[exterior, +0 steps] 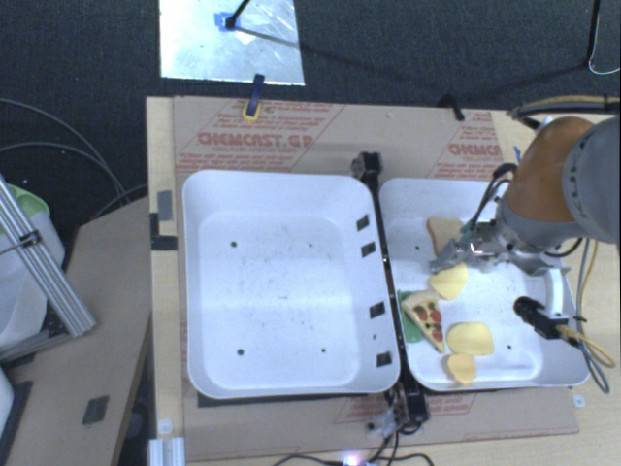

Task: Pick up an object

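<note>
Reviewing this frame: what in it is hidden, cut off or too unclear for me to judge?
- Gripper: its fingers are too small and blurred to read, so any grasp on the yellow piece below cannot be judged.
- Tan piece: partly covered by the gripper.
- Arm: cut off by the right edge.
- Right bin: its far right side lies under the arm.
- Pizza-slice toy: detail too small.

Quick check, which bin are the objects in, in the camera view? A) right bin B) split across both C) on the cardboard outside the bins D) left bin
A: the pizza slice, the yellow pieces and the tan piece all lie in the right bin, where the gripper is also working.
</note>
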### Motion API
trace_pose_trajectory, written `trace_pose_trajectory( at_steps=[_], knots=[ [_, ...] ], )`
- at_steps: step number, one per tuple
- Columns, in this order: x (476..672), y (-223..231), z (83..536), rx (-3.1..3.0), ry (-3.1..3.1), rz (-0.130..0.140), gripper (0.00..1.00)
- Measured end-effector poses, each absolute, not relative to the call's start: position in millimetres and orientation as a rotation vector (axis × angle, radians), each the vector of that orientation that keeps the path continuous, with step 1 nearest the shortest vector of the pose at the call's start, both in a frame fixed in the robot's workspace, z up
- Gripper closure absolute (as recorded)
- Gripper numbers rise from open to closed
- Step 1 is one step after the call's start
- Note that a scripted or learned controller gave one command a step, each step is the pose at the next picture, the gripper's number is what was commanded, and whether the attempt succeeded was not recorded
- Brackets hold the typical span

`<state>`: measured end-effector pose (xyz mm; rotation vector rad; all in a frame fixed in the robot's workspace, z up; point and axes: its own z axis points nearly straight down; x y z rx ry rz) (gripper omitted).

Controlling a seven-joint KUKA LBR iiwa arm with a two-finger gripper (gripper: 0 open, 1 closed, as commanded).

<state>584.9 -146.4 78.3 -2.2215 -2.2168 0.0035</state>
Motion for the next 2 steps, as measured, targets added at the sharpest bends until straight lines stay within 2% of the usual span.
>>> trace_pose_trajectory(
  at_steps=[1,2],
  knots=[
    [508.8,-210,85,-2.23,-2.214,0.003,0.0],
    [486.9,-127,85,-2.212,-2.23,-0.004,0.0]
  ],
)
